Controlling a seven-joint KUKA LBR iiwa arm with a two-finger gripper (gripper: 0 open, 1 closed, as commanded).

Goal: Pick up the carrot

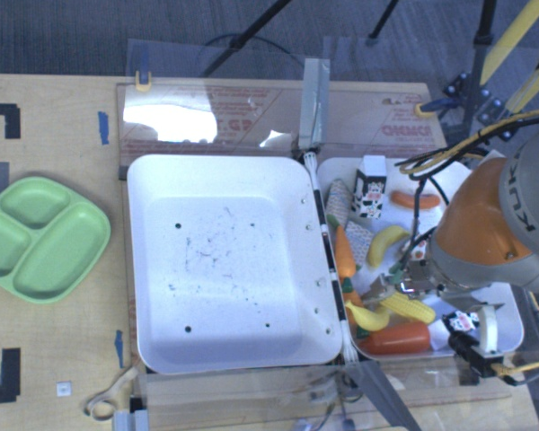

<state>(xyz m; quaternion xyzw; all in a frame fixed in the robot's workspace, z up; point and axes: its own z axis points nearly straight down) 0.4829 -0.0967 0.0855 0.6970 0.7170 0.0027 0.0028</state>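
Note:
The carrot [343,253] is a slim orange piece lying lengthwise against the left wall of the right bin [512,330]. The arm comes in from the right, its orange band [474,227] hanging over the bin's middle. My gripper [402,282] is low among the toys, a short way right of the carrot's lower end and just above a yellow corn cob [410,309]. I see nothing of the carrot in the gripper. The wrist hides part of the bin behind it.
Around the carrot lie a banana [386,241], a second yellow piece [366,316], a red pepper-like toy [397,338], a milk carton [371,187] and an orange sausage [416,199]. The left bin [229,259] is beside it. A green divided plate [40,238] sits far left.

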